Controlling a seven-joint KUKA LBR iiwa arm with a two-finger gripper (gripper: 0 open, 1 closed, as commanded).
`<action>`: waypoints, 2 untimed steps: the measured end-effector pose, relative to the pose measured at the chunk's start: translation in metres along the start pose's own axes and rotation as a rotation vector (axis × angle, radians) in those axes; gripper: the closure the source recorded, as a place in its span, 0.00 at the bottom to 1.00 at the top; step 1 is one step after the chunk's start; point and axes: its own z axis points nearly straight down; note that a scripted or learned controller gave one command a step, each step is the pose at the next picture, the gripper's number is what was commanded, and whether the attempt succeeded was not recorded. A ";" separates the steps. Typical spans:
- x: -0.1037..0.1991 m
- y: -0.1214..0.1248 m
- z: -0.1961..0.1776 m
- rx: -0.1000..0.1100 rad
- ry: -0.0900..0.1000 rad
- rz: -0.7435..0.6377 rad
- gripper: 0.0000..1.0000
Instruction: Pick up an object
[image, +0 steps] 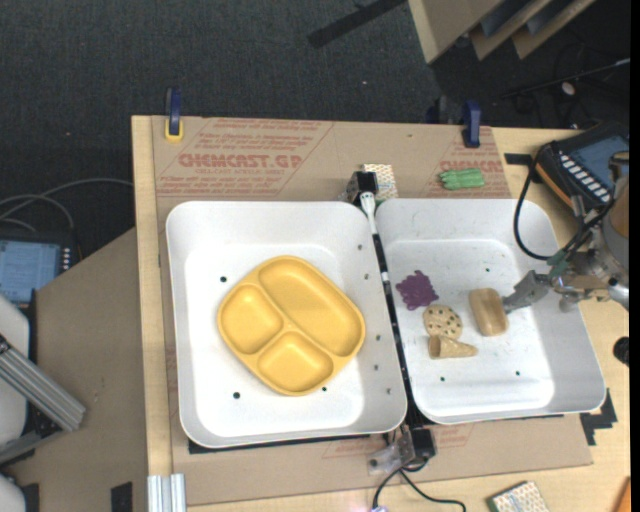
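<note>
Farthest to my left lies the purple piece (416, 290), then the cookie (441, 321) and wedge (453, 348). The tan block (488, 311) lies just left of my gripper (524, 292), long axis running across my reach; whether I'm clamped I cannot tell.

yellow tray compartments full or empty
Empty: all three compartments of the yellow tray show bare yellow plastic.

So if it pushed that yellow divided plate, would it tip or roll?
Probably neither: the yellow divided plate lies flat and wide in the left bin, so it should slide. It looks like rigid plastic, likely light. Its smooth rim may be slippery to grip.
</note>
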 end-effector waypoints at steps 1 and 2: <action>0.007 0.042 0.119 0.001 0.001 -0.002 0.00; 0.005 0.042 0.103 -0.003 -0.002 0.000 1.00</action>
